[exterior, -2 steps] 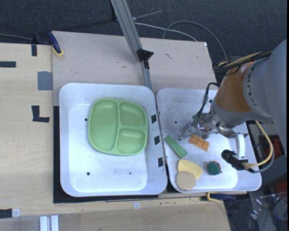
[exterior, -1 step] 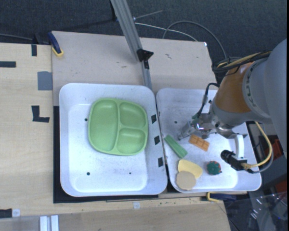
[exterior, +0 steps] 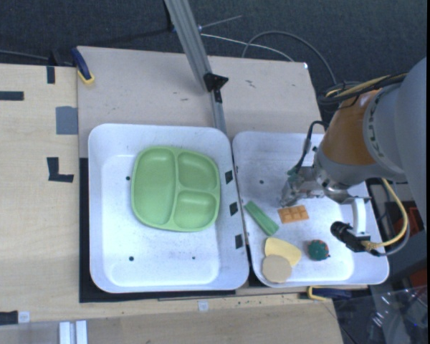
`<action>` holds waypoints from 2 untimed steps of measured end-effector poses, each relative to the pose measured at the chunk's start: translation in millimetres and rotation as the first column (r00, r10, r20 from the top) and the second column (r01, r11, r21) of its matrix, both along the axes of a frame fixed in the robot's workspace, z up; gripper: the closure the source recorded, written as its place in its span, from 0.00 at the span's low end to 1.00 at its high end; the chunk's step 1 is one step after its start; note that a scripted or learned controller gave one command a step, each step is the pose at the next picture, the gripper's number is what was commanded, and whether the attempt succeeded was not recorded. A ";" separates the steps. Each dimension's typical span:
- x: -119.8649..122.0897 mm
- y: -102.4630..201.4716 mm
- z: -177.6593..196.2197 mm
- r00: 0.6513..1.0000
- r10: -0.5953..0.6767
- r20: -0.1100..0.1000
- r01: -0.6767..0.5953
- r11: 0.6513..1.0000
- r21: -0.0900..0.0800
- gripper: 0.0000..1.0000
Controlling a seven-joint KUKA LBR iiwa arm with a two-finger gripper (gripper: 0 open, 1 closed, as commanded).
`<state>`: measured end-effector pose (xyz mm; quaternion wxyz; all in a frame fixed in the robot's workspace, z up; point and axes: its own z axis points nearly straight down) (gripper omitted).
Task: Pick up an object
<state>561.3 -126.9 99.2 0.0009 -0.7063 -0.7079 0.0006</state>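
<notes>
Camera view: two white bins on the counter, one green plate in the left bin. Right bin holds five pieces. My jaws hang just above the orange waffle, whose long axis runs left-right; can't tell how wide they're parted.

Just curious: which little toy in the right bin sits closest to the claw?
The orange waffle-like square, right beneath the claw; the other toys lie farther off.

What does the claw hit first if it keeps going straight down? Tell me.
Probably the orange waffle, which lies just beside the claw in the right bin. Depth is unclear; it could land on bare bin floor instead.
</notes>
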 end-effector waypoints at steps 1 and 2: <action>2.3 -0.7 42.0 1.000 -0.001 0.005 0.001 1.000 -0.001 1.00; -5.7 -0.2 89.8 1.000 0.000 0.005 0.000 1.000 -0.001 1.00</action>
